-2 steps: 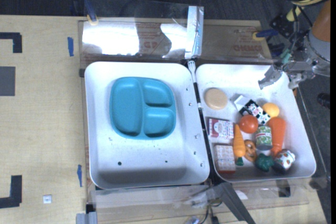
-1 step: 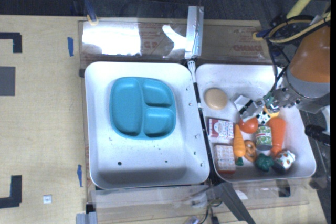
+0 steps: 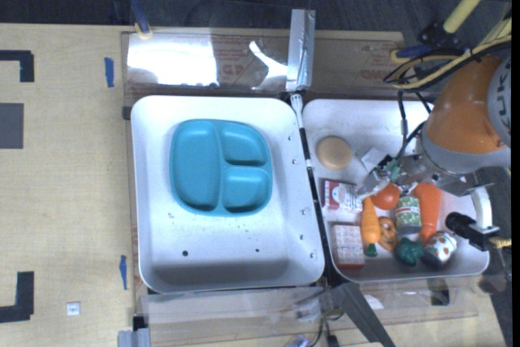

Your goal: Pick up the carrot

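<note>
The carrot (image 3: 370, 223) looks to me a light, stiff plastic toy, probably smooth, so I would take it across its thick middle. It is yellow-orange with a green end and lies in the right bin (image 3: 357, 113), just below the tomato (image 3: 387, 196). I cannot tell if the gripper (image 3: 388, 171) is released or clenched.

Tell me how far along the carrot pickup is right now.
Nothing looks done yet: the carrot lies among the toys in the right bin. In hand: the arm has reached over that bin, its gripper just above the pile. Left: grasping and lifting the carrot.
</note>
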{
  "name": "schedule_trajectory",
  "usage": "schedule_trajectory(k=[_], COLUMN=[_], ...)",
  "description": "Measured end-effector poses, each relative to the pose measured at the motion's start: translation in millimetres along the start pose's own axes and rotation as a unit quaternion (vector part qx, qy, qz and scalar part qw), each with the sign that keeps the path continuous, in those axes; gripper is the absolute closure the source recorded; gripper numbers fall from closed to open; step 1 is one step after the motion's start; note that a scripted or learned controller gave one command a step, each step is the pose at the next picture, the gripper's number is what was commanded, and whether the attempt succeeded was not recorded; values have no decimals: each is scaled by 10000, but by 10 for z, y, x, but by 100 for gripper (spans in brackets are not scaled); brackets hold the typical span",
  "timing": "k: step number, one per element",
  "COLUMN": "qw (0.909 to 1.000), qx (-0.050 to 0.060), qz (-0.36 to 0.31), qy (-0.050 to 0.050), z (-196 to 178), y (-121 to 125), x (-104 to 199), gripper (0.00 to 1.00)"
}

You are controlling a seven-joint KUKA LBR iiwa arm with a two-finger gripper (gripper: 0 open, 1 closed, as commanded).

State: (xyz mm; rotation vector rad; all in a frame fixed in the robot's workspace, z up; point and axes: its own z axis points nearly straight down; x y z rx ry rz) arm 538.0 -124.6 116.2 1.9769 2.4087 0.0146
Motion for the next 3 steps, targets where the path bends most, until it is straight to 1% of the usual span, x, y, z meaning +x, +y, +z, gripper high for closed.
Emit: schedule_trajectory(k=[1,2,3], qw=[9946,9947,9996], qx=[9,45,103], qz=[-1035,-1021,238], qy=[33,58,63], z=[238,177,-685], y=[-384,-404,410], x=[346,352,496], gripper=[0,100,100])
